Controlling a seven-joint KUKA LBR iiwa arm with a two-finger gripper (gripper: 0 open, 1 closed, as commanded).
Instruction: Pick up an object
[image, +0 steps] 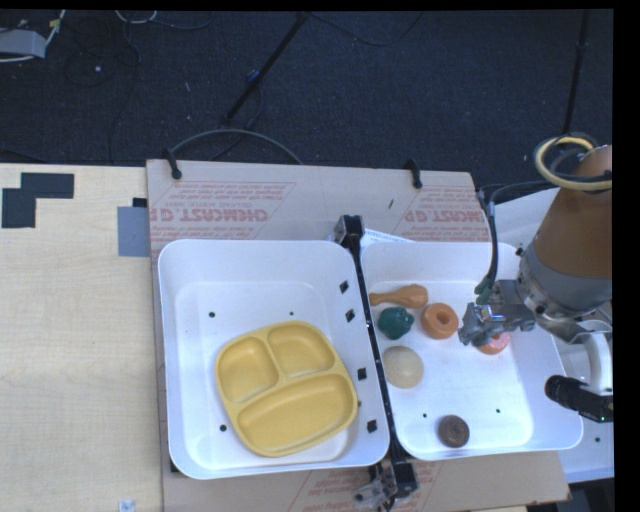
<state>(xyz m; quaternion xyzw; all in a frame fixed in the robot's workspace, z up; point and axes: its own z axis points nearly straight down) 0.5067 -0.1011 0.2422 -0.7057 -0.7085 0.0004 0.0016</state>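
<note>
My gripper (481, 330) hangs low over the right bin (545, 430), toward its right side. A small red-orange object (494, 345) shows just under and to the right of it, partly hidden by the gripper. Just left of the gripper lies an orange ring (439, 320). Further left lie a dark green lump (395, 322) and a tan drumstick-shaped piece (400, 296). A cream ball (403, 366) rests below the green lump. Near the bin's front lies a brown disc (454, 431).
The left bin (190, 300) holds a yellow divided plate (287, 385). A black divider (365, 330) runs between the bins. The grey and orange arm (575, 240) comes in from the right, above the right bin's far corner. Cardboard lies under both bins.
</note>
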